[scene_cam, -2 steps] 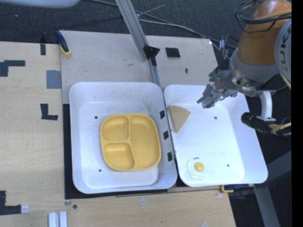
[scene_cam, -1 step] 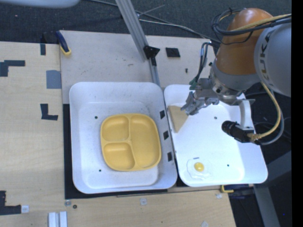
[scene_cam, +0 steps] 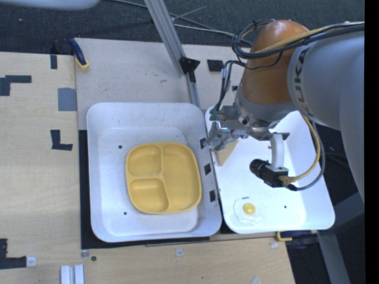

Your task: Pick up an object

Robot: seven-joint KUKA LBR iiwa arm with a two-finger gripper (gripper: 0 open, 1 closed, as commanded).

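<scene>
Wedge approached at the right bin's upper left

A tan wedge (scene_cam: 225,152) lies against the right bin (scene_cam: 308,212) wall; the gripper (scene_cam: 218,136) is poised directly over it, its grip state not discernible. A fried egg (scene_cam: 249,209) lies lower down.

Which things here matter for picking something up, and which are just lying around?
For the job: end effector; tan wedge beneath it; fried egg toy; yellow divided plate.
Lying about: blue and yellow clamp; tape marks on the bench.

A pale wooden bench (scene_cam: 35,158) marked with dark tape pieces (scene_cam: 59,139) meets dark grey carpet (scene_cam: 237,5) beyond.
</scene>
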